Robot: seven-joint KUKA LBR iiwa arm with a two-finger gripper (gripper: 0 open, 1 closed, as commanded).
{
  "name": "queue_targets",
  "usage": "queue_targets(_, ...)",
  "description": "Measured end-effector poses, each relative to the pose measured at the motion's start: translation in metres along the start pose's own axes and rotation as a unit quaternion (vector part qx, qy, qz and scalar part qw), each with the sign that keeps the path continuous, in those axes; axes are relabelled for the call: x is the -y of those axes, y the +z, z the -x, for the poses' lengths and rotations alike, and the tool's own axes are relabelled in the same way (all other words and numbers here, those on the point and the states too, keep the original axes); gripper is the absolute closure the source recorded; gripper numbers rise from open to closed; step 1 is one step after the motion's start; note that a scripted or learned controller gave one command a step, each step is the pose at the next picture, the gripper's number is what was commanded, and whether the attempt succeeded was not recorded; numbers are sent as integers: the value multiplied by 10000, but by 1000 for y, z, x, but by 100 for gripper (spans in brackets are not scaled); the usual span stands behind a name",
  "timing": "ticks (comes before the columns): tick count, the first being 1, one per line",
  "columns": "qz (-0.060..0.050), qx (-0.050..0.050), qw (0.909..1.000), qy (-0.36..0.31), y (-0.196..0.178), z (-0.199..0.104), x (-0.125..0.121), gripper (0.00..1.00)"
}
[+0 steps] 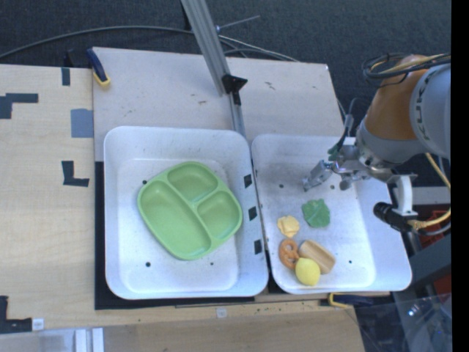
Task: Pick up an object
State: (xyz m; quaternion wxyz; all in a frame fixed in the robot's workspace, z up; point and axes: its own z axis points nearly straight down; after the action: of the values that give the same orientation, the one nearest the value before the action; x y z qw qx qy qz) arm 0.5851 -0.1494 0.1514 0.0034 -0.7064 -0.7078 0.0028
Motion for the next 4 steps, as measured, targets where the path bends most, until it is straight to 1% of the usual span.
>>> queue_targets(1, 13, 4, 10000, 0, 44, 0, 2, 0)
queue_targets(2, 28, 4, 10000, -7, 31, 0, 2, 100)
queue_targets(3, 58, 8, 10000, 1, -11, -2, 1, 100)
queue_targets(4, 62, 12, 10000, 6, -60, 7, 3, 100)
